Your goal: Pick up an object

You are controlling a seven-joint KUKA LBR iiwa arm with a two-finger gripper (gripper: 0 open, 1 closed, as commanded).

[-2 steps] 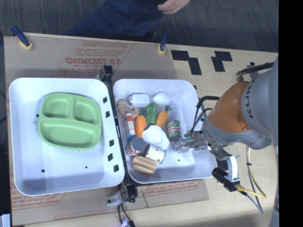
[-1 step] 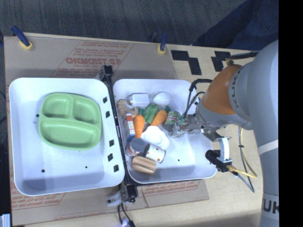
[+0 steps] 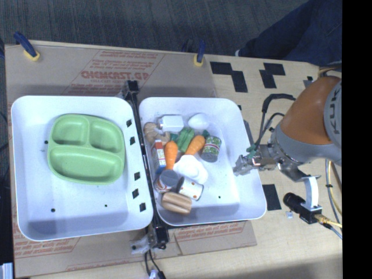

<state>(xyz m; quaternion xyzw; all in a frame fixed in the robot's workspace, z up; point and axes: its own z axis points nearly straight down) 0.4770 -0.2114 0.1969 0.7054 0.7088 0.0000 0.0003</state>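
The right white bin (image 3: 228, 197) holds a heap of small toy foods: two orange carrots (image 3: 195, 145), a green vegetable (image 3: 185, 137), a small can (image 3: 211, 149), a white lump (image 3: 190, 168), a white egg shape (image 3: 198, 121), a hot-dog bun (image 3: 176, 202), a white box (image 3: 172, 122) and a red-labelled bottle (image 3: 159, 153). My gripper (image 3: 246, 163) hangs over the bin's right rim, to the right of the heap. I see nothing between its fingers. Its finger spacing is too small to read.
The left white bin (image 3: 23, 173) holds a green divided plate (image 3: 87, 148). A black clip rail (image 3: 137, 150) joins the two bins. Both sit on cardboard (image 3: 116, 68) held by blue clamps. The arm's orange band (image 3: 314, 115) is at the right.
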